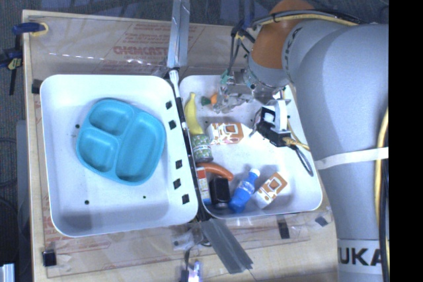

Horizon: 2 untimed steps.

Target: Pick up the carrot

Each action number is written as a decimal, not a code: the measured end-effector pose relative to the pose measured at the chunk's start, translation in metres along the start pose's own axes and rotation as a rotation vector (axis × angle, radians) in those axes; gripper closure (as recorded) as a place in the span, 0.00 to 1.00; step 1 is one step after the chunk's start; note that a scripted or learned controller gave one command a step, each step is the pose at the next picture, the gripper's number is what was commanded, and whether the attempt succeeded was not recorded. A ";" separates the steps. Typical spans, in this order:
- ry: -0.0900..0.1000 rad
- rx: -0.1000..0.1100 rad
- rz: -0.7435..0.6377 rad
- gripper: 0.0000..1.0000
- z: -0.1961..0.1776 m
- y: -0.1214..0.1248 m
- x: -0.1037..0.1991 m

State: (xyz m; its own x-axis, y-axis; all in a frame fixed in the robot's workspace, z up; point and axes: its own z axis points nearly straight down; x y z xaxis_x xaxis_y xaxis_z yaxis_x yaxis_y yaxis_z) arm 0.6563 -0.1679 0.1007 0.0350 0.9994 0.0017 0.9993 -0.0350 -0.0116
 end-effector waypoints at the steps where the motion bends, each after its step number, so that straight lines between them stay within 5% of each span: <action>1: -0.001 0.003 -0.455 1.00 0.011 -0.001 -0.025; 2: -0.002 0.000 -0.393 1.00 0.011 -0.002 0.033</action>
State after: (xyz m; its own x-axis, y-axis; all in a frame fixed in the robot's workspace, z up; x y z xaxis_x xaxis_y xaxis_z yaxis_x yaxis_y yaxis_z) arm 0.6549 -0.1348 0.0900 -0.3505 0.9366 0.0041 0.9365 0.3505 -0.0103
